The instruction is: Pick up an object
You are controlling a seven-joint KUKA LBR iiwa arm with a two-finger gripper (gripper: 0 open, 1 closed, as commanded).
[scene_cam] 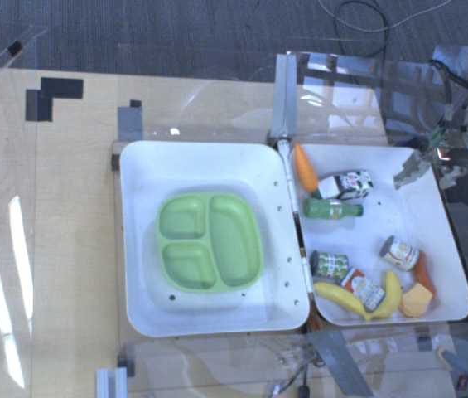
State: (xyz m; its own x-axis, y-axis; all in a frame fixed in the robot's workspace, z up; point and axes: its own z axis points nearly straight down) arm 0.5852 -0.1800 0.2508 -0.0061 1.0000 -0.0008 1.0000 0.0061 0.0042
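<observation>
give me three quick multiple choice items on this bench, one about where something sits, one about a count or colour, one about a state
1. Where does the green divided plate lie?
A. in the left bin
B. in the right bin
C. on the bare bench

2. How many bananas are in the right bin?
A. none
B. two
C. five

3. How does the green bottle rest?
A. upright
B. on its side
C. on the plate

Answers:
1. A, the plate sits in the middle of the left bin.
2. B, two yellow bananas lie at that bin's near edge.
3. B, the bottle lies flat on the bin floor, below the carrot.
</observation>
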